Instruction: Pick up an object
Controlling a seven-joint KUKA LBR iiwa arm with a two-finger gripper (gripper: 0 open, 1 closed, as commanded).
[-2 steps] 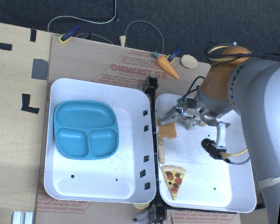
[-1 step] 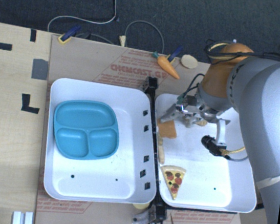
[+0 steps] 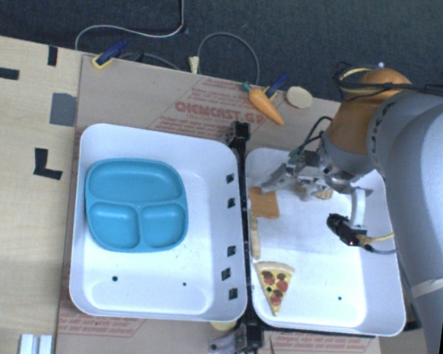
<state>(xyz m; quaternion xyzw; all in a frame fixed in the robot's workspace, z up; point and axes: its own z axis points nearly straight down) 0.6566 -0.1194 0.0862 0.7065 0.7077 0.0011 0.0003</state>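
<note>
arm: smooth grey metal body (image 3: 429, 185), rounded, orange band (image 3: 360, 110) above the wrist, reaches in from the right over the right bin
pincer: (image 3: 274, 181) metal linkage with thin fingers, low over the upper left part of the right bin; cannot tell how far open it is, nothing visibly between the fingers
toast slice: (image 3: 265, 204) flat, brown, roughly square, matte; lies in right bin just below the pincer tip, near the bin's left wall
pizza slice: (image 3: 274, 284) flat triangle, yellow with red round spots, pale crust edge on top; lower left of right bin, well apart from the pincer
tan strip: (image 3: 254, 239) narrow pale piece along the right bin's left wall, between toast and pizza; kind unclear
right bin: (image 3: 366, 315) shallow, white, glossy plastic, rounded corners
left bin: (image 3: 91, 293) same white shallow plastic, touching the right bin along a black clipped seam
blue tray: (image 3: 136, 204) smooth blue plastic, rounded, three compartments; lies in left bin, upper left
carrot: (image 3: 265, 105) orange cone, green tip, on cardboard behind the bins
pale disc: (image 3: 299, 97) small, cream, round, beside the carrot
cardboard sheet: (image 3: 175, 100) brown, red print, under both bins
worktop: (image 3: 4, 207) light wood grain, black tape marks
</note>
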